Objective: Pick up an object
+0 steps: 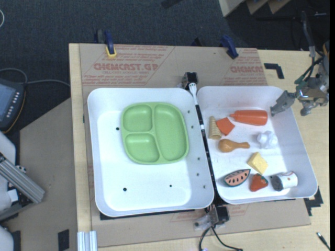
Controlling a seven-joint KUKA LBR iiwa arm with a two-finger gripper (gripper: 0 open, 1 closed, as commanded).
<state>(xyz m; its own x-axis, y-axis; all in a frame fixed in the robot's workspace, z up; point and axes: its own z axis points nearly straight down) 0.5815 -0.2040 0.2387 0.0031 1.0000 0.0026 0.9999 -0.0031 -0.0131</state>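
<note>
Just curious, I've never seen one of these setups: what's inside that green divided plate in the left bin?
The green plate has three compartments, and each shows bare green bottom with no food in it. It lies flat in the left bin, so the patch of bin floor beneath it is covered and can't be seen.

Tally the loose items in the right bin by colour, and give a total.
Orange or red: 3, carrot, wedge, strawberry
Tan or brown: 2, cone, drumstick
Yellow: 1, cheese
White: 2, lump, cylinder
Multicoloured: 1, watermelon slice
Total: 9
</note>
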